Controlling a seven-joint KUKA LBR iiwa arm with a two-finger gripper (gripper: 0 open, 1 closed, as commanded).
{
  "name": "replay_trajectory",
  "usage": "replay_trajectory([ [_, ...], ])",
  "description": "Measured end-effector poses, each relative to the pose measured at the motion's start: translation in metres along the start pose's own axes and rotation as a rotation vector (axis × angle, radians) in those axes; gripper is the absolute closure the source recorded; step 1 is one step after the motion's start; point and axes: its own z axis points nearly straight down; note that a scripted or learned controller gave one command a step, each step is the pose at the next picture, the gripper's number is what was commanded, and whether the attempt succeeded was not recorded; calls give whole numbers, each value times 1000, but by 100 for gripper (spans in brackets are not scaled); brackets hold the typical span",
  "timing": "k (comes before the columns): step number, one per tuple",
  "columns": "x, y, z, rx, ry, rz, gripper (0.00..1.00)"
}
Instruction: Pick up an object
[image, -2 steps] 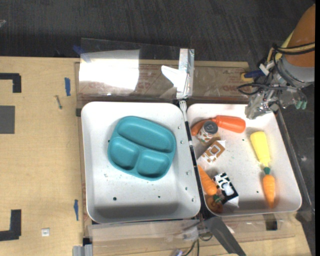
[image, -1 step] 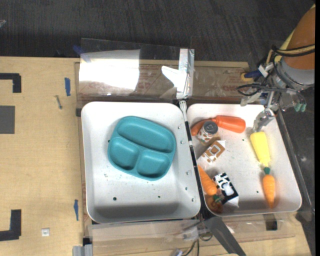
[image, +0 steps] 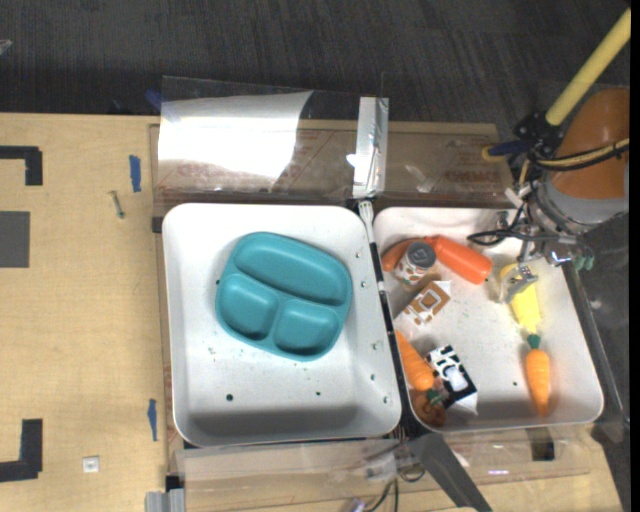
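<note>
Hovering over right bin (image: 585, 395) far corner | gripper (image: 527, 262) grip state: cannot tell | nearest: yellow toy (image: 526, 305), loose, reachable

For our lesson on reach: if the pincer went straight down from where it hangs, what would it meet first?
Probably the yellow toy in the right bin; it lies just under the pincer, though depth is hard to judge from above.
</note>
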Motion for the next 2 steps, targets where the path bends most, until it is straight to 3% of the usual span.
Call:
replay_trajectory([
  [1, 139, 11, 1, 1, 4, 95, 0],
  [2, 137, 13, 1, 2, 0, -7, 0],
])
